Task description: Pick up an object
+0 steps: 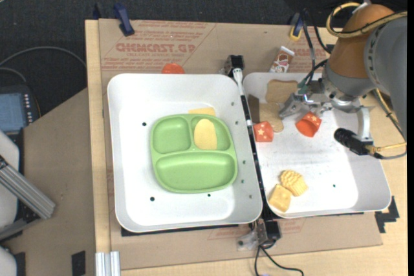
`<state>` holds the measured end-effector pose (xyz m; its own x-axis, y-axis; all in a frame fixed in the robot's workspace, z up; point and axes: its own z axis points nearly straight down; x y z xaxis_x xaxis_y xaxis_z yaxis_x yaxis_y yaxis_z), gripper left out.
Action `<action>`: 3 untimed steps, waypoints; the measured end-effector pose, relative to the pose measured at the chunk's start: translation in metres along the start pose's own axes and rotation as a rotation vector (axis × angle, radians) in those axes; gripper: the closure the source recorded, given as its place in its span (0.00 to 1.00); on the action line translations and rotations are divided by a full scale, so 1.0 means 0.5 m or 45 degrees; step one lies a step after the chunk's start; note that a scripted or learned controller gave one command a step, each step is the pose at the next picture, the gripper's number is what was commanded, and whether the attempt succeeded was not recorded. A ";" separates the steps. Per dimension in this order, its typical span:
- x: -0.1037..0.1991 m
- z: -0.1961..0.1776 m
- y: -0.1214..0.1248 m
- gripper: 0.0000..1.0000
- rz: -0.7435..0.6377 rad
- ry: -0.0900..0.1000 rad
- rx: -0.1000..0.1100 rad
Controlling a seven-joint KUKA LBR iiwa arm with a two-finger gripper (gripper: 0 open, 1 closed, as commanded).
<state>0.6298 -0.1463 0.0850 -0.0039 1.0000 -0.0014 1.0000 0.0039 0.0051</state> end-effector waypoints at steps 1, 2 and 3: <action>-0.048 0.000 -0.128 0.00 0.010 0.004 0.015; -0.053 -0.012 0.014 0.00 0.001 -0.002 -0.004; -0.072 0.001 -0.061 0.00 0.007 0.003 0.013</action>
<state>0.5997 -0.1823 0.0844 0.0020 1.0000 0.0011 1.0000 -0.0020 -0.0048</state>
